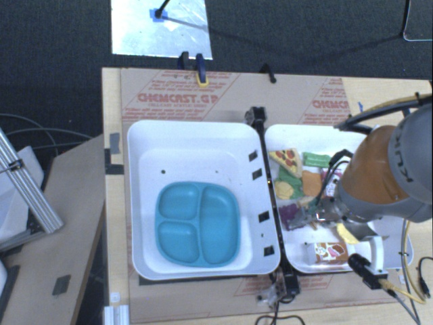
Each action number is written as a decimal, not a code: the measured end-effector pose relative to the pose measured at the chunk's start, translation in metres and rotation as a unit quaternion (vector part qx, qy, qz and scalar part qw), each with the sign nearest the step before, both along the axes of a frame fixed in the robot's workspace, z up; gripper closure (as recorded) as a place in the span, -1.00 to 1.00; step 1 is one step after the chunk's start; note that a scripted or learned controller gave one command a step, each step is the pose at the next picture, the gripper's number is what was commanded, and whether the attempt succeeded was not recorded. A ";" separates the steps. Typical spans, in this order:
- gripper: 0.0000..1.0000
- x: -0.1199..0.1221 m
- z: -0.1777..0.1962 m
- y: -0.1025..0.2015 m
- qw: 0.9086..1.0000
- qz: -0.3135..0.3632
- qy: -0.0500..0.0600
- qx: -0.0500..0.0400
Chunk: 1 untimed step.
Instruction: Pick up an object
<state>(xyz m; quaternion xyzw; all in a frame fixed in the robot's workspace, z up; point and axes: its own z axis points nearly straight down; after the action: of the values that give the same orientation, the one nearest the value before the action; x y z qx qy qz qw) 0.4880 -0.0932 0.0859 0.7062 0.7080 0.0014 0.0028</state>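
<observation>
Over on the right side of the bench [169, 90], the arm [385, 168] is reaching down into the right bin [396, 259], with its grey body and that orange band sitting right over the pile of toy food. The gripper [318, 212] is hanging low near the middle of the bin, just beside a purple piece [289, 215]. Honestly can't make out how the claw is set from this angle, since the wrist is blocking most of it, so I'm not calling it either way. Nothing is showing as clearly lifted.

The stuff to pick from is all lying in that right bin: a pizza slice [287, 158] is sitting near the top left corner, a green block [316, 160] is lying just to its right, and an orange piece [312, 182] is resting below that. A yellow-green lump [287, 185] is sitting next to the divider side, above the purple one. Down near the bottom edge, a small printed packet [329, 252] is lying flat, and a pale yellow piece [346, 233] is poking out from under the arm.

The left bin [142, 202] is holding a blue divided plate [199, 223], sitting flat and well apart from the arm. Up beyond the bench, a shiny sheet [162, 19] is lying on the dark floor.
</observation>
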 end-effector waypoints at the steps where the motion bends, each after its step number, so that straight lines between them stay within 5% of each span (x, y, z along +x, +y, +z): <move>1: -1.00 0.025 0.000 0.007 1.000 0.001 0.001 0.001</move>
<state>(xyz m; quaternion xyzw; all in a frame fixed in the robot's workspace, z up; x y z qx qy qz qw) 0.5131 -0.0858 0.0859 0.7052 0.7090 0.0013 0.0017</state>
